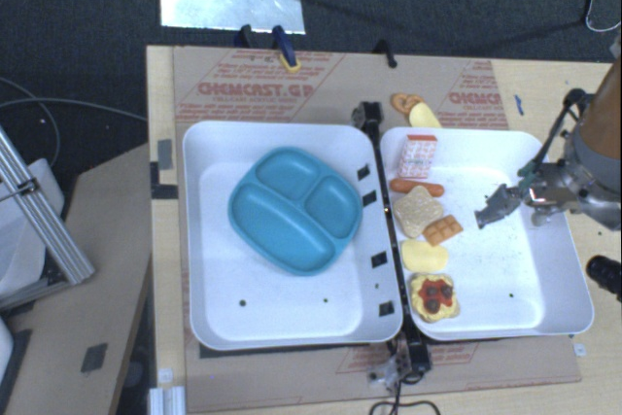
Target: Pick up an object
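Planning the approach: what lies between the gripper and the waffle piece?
In the camera view, only bare white bin floor separates the gripper from the waffle piece.

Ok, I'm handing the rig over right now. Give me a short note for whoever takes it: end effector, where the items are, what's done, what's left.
End effector: over the right bin, holding nothing, short of the food.
Items: all along the right bin's left side, back to front: carton, sausage, bread slice, waffle piece, yellow piece, fruit tart. Blue divided plate in the left bin.
Done: nothing picked yet.
Left: choose an item, close on it, lift. The waffle piece looks nearest.
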### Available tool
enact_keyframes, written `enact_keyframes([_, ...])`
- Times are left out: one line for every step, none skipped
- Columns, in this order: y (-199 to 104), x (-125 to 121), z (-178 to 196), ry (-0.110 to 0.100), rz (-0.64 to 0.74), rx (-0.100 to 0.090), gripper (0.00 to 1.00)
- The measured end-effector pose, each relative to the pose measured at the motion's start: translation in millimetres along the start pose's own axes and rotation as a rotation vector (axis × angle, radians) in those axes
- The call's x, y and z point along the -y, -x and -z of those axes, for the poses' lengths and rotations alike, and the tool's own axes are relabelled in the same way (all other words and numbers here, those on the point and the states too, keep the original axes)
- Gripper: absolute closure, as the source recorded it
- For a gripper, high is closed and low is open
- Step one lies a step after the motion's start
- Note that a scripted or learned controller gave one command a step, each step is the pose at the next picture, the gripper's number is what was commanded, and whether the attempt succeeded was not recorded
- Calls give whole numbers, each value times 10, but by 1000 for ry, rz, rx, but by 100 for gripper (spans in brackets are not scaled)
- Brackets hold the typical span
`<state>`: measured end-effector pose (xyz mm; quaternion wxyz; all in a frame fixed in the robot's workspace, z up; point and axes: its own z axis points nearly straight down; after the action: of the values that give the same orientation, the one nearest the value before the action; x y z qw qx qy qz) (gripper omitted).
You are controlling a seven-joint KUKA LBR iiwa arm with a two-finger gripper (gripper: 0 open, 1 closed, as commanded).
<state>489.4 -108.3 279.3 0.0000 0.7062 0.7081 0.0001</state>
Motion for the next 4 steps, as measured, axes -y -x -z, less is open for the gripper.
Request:
enact_keyframes([-940,-298,245,5,8,-1,0])
enact_keyframes([-903,-294,345,5,3,0,100])
enact_keyframes([-1429,-381,-33,0,4,-1,100])
enact_keyframes([-2384,-65,983,10,10,-5,100])
